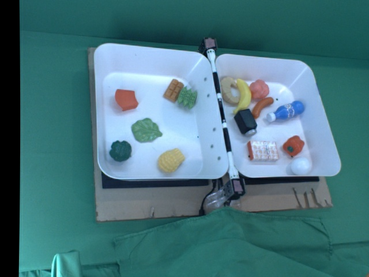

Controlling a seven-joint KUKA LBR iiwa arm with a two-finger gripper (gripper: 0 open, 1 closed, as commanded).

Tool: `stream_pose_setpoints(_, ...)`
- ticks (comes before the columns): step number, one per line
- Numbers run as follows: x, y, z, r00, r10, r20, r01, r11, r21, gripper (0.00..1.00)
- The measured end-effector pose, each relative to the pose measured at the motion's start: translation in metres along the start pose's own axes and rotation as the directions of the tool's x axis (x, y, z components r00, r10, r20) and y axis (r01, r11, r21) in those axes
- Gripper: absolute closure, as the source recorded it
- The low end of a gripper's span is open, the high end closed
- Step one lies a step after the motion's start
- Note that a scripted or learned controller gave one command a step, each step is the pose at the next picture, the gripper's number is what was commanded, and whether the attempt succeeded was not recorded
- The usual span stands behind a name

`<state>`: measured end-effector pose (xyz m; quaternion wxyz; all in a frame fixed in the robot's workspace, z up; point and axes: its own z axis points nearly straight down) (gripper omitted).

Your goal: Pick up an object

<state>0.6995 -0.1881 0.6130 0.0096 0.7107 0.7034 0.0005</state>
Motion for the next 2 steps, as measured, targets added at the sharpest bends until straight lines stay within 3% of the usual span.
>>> stream_pose_setpoints(1, 0.0, 0.0, 0.001, 1.0, 0.0, -0.001, 0.0, 1.0, 0.002, 0.0)
stream_pose_setpoints(2, 0.001, -0.001, 0.035, 1.0, -0.005, -0.011, 0.005, 1.0, 0.017, 0.0)
